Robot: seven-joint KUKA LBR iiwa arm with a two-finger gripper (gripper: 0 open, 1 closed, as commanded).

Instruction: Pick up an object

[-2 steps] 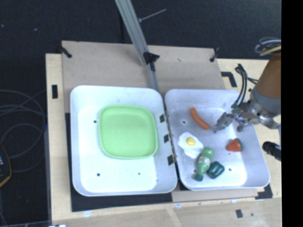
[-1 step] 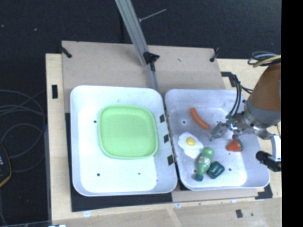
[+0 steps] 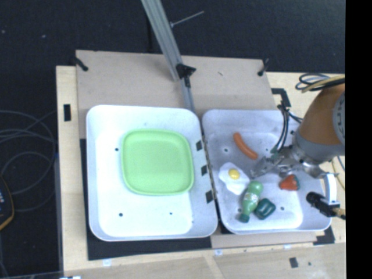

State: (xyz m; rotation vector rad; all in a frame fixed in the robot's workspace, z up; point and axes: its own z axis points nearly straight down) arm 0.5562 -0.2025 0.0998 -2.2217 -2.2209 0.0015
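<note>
In the right bin (image 3: 232, 121) the claw (image 3: 264, 166) hangs low; I cannot tell its state. The red toy (image 3: 289, 183) lies just beside it, the fried egg (image 3: 233, 178) opposite.

A single fixed camera is looking down at a slant from above the surface (image 3: 70, 156), far enough back to be taking in both the left bin (image 3: 104, 214) and the right bin (image 3: 221, 127). The arm (image 3: 322, 127) is entering from the frame's right side.

Arm (image 3: 325, 121) cut off at right edge; end effector (image 3: 268, 166) too blurry to read; red obj (image 3: 289, 183) partly hidden.
</note>
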